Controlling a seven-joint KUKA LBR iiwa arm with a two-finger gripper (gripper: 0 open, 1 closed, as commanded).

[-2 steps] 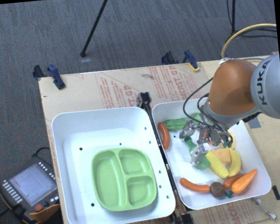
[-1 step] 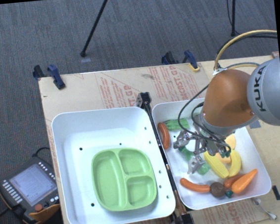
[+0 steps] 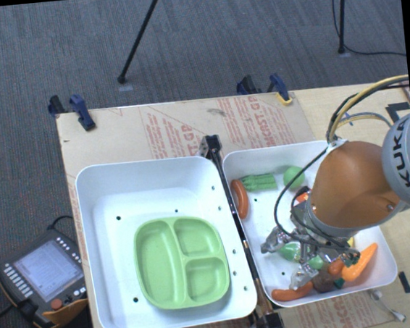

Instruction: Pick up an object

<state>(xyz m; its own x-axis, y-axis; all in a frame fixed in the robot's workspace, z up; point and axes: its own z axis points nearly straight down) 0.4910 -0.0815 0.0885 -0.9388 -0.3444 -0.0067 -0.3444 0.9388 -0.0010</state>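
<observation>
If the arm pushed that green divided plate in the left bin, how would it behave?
The green plate looks like stiff moulded plastic, so it likely keeps its shape. It lies flat and wide on the left bin floor, so tipping seems unlikely. On that smooth white surface it would probably slide.

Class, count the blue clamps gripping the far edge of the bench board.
4: two at the far left corner, two near the far right corner. None looks hidden.

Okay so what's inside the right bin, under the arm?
In the right bin, toy food: a green piece, a reddish piece, orange carrot shapes near the gripper. The arm covers the bin's middle and right, so anything beneath is hidden.
</observation>
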